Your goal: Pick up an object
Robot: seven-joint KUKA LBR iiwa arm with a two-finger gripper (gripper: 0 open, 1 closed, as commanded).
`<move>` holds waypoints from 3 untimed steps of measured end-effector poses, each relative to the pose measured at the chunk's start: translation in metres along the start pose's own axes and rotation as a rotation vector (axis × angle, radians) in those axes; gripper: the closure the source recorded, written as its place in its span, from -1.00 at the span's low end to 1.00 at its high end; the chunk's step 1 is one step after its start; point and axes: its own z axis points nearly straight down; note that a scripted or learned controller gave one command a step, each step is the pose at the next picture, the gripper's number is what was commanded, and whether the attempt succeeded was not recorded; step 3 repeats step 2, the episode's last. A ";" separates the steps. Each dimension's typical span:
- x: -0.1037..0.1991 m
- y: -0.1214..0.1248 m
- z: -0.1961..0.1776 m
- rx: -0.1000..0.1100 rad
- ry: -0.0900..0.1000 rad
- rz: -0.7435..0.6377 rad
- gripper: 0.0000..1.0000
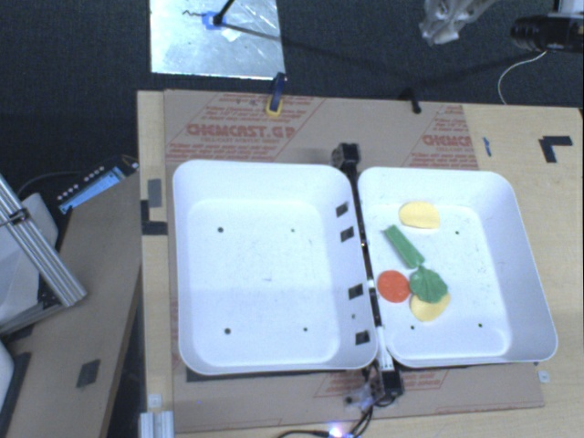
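The pale grey, two-finger end effector [449, 18] hangs at the top of the camera view, over the dark floor beyond the far edge of the counter [155, 272], with nothing between its fingers. It is blurred and seen from above, so I cannot tell whether it is spread or pressed together.

Well below the end effector, nearer the camera, sits the shallow white plastic bin on the right [520, 245]. All the loose pieces lie in it. Closest to the end effector is a flat yellow oval piece [419, 214], near the bin's far wall. Just beyond that, farther from the end effector, a long green strip [401, 245] lies at a slant. Farther again is a flat orange-red disc [393, 286], and beside it a dark green rounded piece [428, 285] that overlaps a second yellow rounded piece [430, 307], the farthest of the group from the end effector.

The second shallow white plastic bin [265, 272] lies to the lower left of the end effector, touching the first along a dark hinge-like seam [358, 263]. Both rest on a brown cardboard sheet with red lettering [246, 128]. Far to the left of the end effector, at about its height in the view, a shiny square metal plate [182, 26] lies on the floor.
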 end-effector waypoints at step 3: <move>0.007 0.000 0.000 0.000 0.002 -0.008 1.00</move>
